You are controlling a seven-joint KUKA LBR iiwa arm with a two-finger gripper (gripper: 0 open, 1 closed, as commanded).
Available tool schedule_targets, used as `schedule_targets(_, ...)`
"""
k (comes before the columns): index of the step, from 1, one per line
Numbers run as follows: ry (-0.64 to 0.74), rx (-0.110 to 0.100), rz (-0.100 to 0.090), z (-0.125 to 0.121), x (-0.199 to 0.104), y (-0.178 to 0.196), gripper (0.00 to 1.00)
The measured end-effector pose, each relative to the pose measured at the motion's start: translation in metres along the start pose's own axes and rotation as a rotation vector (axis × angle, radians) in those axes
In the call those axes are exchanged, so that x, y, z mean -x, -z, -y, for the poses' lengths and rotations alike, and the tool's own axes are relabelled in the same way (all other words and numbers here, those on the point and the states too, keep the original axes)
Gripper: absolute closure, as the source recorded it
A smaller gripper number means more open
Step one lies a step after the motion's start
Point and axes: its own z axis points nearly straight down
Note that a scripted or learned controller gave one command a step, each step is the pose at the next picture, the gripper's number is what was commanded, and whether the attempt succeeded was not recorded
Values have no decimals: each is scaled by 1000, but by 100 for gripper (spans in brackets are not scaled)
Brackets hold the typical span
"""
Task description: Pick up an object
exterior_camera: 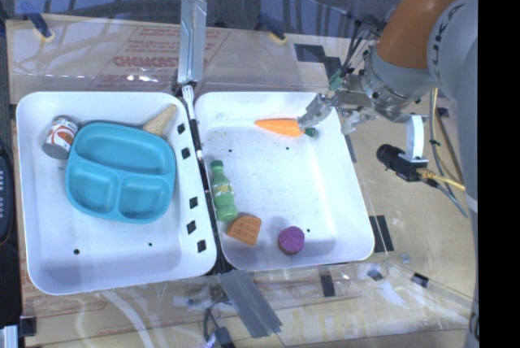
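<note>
Nearest the camera in the right bin (pixel 349 245) lie a purple ball (pixel 291 240) and, just beside it, a waffle-textured orange block (pixel 244 229). A green bottle (pixel 222 190) lies past them along the dividing wall. Farther back, one orange carrot (pixel 279 127) rests near the rear wall, its green end at the gripper (pixel 327 115); whether the gripper is open or closed cannot be told. The left bin (pixel 49 257) holds one blue divided tray (pixel 121 171), one can (pixel 58 136) and one cone (pixel 161 119).
</note>
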Motion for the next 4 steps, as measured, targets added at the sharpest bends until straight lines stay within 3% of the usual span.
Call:
schedule_targets(1, 73, -2, -1, -33, -7, -159, 0)
schedule_targets(2, 72, -5, -2, -32, -6, -161, 0)
schedule_targets(3, 38, -5, -4, -59, -76, -161, 0)
schedule_targets(4, 117, 2, 1, -50, -10, -69, 0)
